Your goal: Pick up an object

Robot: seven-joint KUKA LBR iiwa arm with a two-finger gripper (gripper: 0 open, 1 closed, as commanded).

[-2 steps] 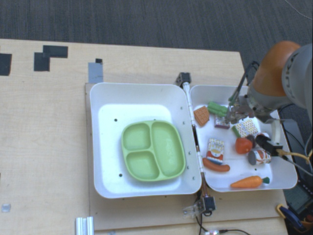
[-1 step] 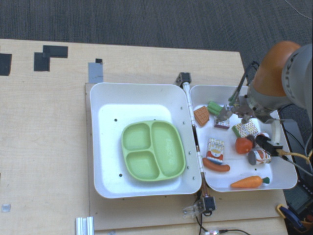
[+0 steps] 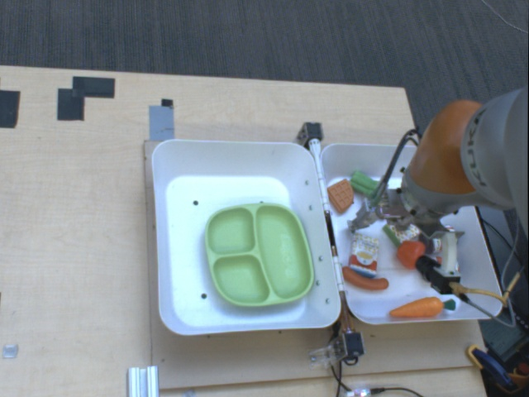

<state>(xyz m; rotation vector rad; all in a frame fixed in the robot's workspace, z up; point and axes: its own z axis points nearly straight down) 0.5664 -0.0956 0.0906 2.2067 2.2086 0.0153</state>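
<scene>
My gripper [image 3: 374,217] hangs low inside the right bin [image 3: 364,311], in its left half. Just below it lies a small white packet [image 3: 364,252] with red print. A brown waffle-like square [image 3: 340,193] is to its left and a green piece [image 3: 364,182] lies just behind it. A red tomato-like ball [image 3: 409,253] and a small green item [image 3: 392,235] sit to its right, under the wrist. A red sausage [image 3: 365,280] and an orange carrot [image 3: 417,308] lie near the bin's front wall. I see nothing held.
The left bin [image 3: 169,222] holds a light green divided plate [image 3: 259,255]. The arm's orange band [image 3: 442,151] and grey body cover the right bin's far right side. The divider between the bins [image 3: 325,222] runs close to the gripper's left.
</scene>
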